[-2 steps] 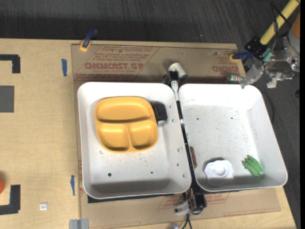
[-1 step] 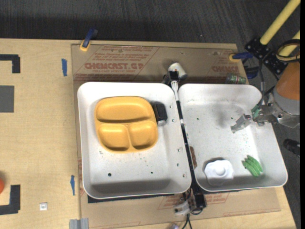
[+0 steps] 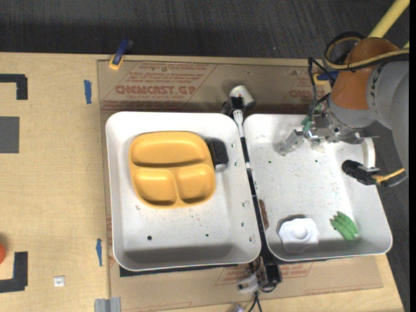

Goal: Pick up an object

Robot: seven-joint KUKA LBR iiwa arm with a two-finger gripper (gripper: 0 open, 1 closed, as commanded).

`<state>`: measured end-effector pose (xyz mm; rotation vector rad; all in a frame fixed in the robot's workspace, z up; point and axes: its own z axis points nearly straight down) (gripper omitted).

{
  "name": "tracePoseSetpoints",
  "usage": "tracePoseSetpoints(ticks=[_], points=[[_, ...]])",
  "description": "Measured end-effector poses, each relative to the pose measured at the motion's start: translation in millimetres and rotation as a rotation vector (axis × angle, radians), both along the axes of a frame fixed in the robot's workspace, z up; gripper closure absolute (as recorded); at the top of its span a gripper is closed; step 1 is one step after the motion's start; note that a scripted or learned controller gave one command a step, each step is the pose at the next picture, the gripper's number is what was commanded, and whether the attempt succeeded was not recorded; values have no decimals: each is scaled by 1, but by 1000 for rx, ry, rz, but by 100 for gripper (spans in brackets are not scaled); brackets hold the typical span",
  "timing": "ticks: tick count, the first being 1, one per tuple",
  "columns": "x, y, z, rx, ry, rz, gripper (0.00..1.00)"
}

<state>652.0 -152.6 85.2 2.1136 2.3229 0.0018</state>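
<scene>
End effector (image 3: 290, 142) is held over the right bin's (image 3: 374, 203) upper part; its state cannot be told. Green object (image 3: 344, 226) should be approached squarely.

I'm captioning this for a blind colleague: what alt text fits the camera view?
A grey arm reaches from the right, its gripper low over the far part of the right bin, which holds a white object and a green object near its front edge. The left bin holds a yellow tray with a dark object beside it.
</scene>
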Motion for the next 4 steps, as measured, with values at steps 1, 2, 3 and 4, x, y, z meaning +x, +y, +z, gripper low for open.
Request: tracePoseSetpoints(ticks=[1,2,3,4], points=[[-119,29,0,0,2,11,0],[-118,30,10,2,-2,9,100],[-170,32,69,2,4,-215,100],[-170,32,69,1,4,-216,0]])
